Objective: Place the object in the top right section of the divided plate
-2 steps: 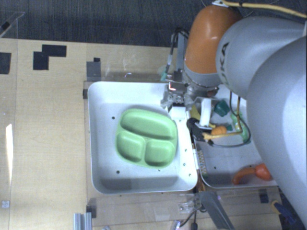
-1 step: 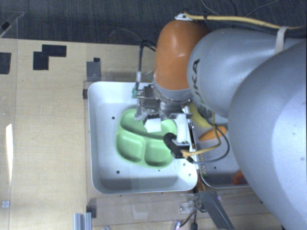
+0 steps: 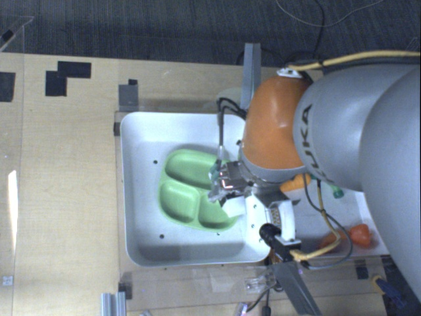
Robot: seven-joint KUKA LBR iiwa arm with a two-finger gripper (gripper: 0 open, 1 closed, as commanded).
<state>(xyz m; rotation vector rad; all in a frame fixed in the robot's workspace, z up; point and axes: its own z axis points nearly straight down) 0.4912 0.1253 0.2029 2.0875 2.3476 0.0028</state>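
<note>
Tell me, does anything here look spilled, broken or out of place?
Nothing stands out. The green divided plate lies flat in the left white bin, with the gripper over its right edge.

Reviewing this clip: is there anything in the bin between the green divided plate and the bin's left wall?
Nothing: in the camera view the stretch between the green divided plate and the left wall of the white bin is bare white floor.

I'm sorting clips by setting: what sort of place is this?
Probably a robotics lab or test bench, not a kitchen. A large grey and orange arm reaches over a shallow white bin holding a green divided plate, with loose cables on the dark floor behind the wooden bench.
</note>
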